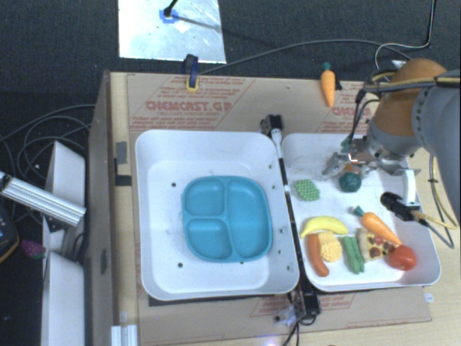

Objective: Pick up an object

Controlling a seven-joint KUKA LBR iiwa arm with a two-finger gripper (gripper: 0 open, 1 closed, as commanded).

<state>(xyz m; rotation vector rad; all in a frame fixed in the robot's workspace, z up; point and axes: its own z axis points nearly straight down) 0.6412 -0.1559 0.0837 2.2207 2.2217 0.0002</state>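
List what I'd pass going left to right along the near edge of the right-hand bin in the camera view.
Sausage → corn cob → green bean pod → pizza slice → red tomato. The banana and the carrot lie just behind this row, so I leave them out.

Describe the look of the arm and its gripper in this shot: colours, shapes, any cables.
The arm is a thick, rounded grey tube with an orange band above the wrist. Thin dark cables run along the orange part toward the gripper, which is a small metallic silver-grey piece with a faint orange-red glint near its middle.
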